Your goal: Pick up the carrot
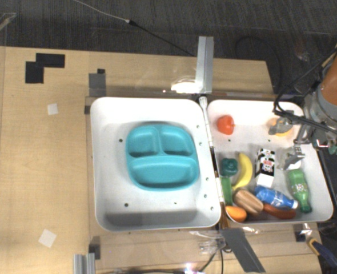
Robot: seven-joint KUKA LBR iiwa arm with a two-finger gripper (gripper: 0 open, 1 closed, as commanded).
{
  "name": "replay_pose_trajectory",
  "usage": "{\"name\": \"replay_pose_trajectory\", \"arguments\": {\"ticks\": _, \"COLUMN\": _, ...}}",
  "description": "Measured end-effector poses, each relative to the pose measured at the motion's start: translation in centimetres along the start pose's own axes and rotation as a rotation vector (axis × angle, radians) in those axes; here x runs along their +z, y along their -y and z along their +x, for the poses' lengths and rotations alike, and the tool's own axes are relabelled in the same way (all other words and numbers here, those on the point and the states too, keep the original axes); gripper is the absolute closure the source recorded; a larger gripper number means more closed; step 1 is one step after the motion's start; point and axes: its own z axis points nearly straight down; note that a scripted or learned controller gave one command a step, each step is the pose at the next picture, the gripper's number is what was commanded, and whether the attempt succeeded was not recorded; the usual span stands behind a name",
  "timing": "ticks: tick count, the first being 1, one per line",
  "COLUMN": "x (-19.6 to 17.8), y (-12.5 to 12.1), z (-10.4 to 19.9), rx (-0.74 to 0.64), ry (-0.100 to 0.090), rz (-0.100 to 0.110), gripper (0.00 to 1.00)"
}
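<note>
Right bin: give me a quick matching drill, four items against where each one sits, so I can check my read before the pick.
Items:
1. tomato
2. banana
3. green bottle
4. teal tray

Places:
A. near the right bin's right wall
B. left bin, centre
C. right bin's far left corner area, alone
D. right bin's middle, beside a dark green piece

Pairs: 1-C, 2-D, 3-A, 4-B

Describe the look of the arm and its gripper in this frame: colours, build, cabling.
The arm has a grey body with an orange band above the wrist. Black cables loop around the wrist area. The gripper is a metallic silver-grey assembly with two slim fingers, over the right bin.
</note>
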Motion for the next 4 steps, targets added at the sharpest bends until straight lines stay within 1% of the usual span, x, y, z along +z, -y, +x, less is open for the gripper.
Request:
{"name": "replay_pose_trajectory", "arguments": {"ticks": 1, "x": 6.7, "y": 4.6, "z": -8.4, "rx": -0.122, "ry": -0.004, "rz": -0.002, "gripper": 0.00}}
{"name": "replay_pose_trajectory", "arguments": {"ticks": 2, "x": -10.2, "y": 1.0, "z": -8.1, "rx": -0.082, "ry": 0.016, "rz": 0.003, "gripper": 0.00}}
{"name": "replay_pose_trajectory", "arguments": {"ticks": 3, "x": 14.5, "y": -3.0, "z": -12.5, "rx": -0.058, "ry": -0.013, "rz": -0.006, "gripper": 0.00}}
{"name": "replay_pose_trajectory", "arguments": {"ticks": 4, "x": -3.2, "y": -5.7, "z": -13.1, "rx": -0.063, "ry": 0.016, "rz": 0.000, "gripper": 0.00}}
